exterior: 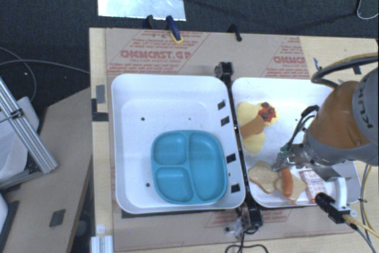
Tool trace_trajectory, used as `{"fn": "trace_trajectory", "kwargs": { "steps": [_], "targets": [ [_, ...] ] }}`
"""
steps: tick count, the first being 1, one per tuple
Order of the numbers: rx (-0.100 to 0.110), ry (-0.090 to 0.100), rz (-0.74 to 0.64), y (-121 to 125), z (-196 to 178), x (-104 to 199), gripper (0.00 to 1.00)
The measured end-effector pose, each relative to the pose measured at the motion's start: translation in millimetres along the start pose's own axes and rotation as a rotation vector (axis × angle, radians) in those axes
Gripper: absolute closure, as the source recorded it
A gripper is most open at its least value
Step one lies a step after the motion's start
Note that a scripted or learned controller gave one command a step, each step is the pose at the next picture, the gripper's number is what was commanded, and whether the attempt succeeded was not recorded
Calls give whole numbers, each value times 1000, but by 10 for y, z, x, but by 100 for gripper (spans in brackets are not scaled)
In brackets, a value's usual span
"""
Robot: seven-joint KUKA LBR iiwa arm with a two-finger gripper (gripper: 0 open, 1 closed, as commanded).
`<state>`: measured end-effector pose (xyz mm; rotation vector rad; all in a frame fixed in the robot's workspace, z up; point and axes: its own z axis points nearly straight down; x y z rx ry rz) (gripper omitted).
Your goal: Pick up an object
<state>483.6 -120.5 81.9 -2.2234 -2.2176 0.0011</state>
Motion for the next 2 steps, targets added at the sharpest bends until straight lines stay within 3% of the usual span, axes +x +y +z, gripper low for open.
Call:
{"fn": "trace_trajectory", "kwargs": {
  "steps": [1,2],
  "targets": [
    [-15,2,-17,338,-1087,799,100],
    [-2,2,-12,166,-1020,1278,100]
  ]
}}
